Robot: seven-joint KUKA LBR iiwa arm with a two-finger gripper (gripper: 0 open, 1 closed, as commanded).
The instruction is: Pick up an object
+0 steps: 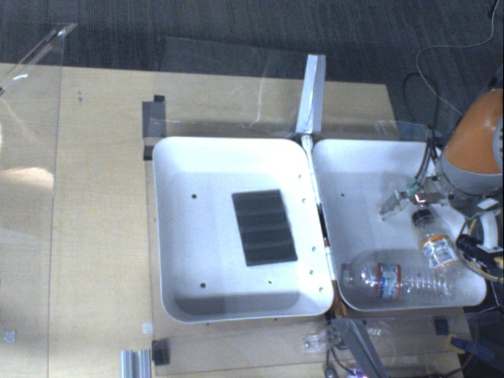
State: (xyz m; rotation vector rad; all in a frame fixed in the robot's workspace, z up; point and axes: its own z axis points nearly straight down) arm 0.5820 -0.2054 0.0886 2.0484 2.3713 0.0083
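Observation:
A clear plastic bottle with a red and blue label lies on its side along the front wall of the right bin. A small item with an orange and white label rests just behind the bottle's right end. In the left bin a black ridged rectangular block lies flat near the middle. My gripper hangs over the right half of the right bin, behind the small labelled item. It is open and nothing sits between its fingers.
The arm's orange band and grey wrist fill the right bin's far right side. A grey metal post stands behind the seam between the bins. Cables trail at the right edge. A transparent sheet covers the bench on the left.

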